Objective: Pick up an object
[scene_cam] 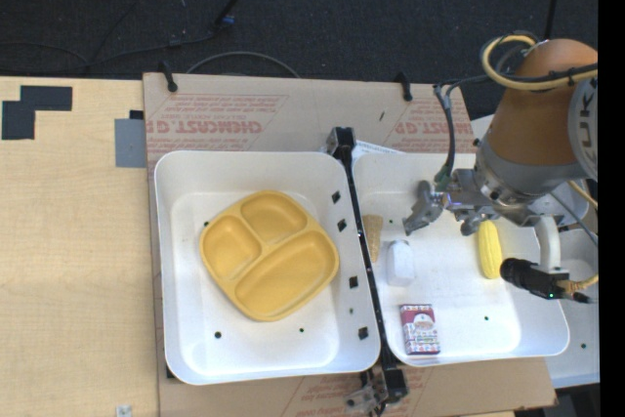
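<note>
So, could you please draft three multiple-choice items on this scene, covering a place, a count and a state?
1. Where does the yellow divided plate lie?
A. left bin
B. right bin
C. on the cardboard

2. How many compartments does the plate have?
A. two
B. three
C. five

3. How does the small red-and-white box sit?
A. flat in the right bin
B. inside the plate
C. between the fingers

Key: 1 A, it rests in the left bin. 2 B, three hollows show. 3 A, it lies on the right bin floor, apart from the gripper.

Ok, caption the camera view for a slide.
KUKA arm's gripper above right bin; yellow divided plate in left bin.
</note>
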`<state>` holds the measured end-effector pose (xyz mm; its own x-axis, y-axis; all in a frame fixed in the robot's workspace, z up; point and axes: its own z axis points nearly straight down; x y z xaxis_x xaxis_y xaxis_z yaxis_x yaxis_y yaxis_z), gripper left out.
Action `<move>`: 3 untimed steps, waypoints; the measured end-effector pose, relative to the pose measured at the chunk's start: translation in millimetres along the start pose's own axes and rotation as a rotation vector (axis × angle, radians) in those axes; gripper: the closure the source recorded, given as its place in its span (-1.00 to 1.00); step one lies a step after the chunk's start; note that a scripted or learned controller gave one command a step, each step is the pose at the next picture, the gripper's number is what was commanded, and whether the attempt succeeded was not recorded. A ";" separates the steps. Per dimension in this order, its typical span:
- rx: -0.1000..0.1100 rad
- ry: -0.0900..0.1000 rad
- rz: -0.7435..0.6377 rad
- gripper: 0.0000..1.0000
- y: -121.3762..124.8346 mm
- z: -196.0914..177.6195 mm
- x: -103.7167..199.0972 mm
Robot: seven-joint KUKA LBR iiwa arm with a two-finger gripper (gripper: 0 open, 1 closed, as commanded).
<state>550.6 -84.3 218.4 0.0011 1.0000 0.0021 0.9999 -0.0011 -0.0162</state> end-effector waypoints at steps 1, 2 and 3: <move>-0.012 -0.001 -0.002 -1.00 2.4 -6.4 -0.3; -0.007 -0.001 0.000 -1.00 -1.3 54.6 -7.0; -0.007 0.000 0.000 -1.00 -10.3 113.3 -11.2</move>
<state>538.5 -95.2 105.2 0.0008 1.0000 0.0020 1.0000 -0.0008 -0.0097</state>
